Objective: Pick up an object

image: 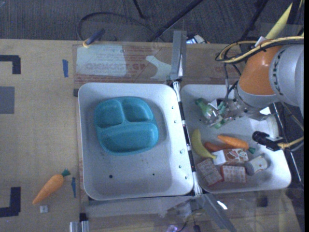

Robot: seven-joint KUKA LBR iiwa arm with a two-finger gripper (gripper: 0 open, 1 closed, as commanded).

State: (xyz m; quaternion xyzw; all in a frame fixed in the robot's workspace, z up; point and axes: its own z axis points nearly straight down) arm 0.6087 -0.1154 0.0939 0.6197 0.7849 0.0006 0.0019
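Wooden counter (38, 129) is carrying two white bins side by side, dark carpet and cables running behind it. We are seeing the left bin (140, 178) holding a blue divided plate (126, 124); a stray toy carrot (48, 187) is lying on the counter outside it, near the lower left corner.

We are looking at the right bin (280, 178) for the pick: banana (200, 145) lying by the left wall, orange carrot (232, 141) just beside it, small printed boxes (223, 170) crowding near the front, a grey piece (255, 165) to their right, and a green-and-clear item (206, 108) near the back.

Arm (270, 76) is reaching in from the right, its pincer (223, 116) sitting low over the back of the right bin, right next to the green-and-clear item. We are not able to tell whether the pincer is spread or pressed together; it's blurred into the clutter there, so we are not calling anything held.

We are judging the step as the descent onto a target. To do it well, we are advising centring over one item, probably that green-and-clear one, with the others well apart from it. Coming straight down and closing across the narrow side is looking safest. Lifting slowly is helping too, since the item is looking slick and may slip.
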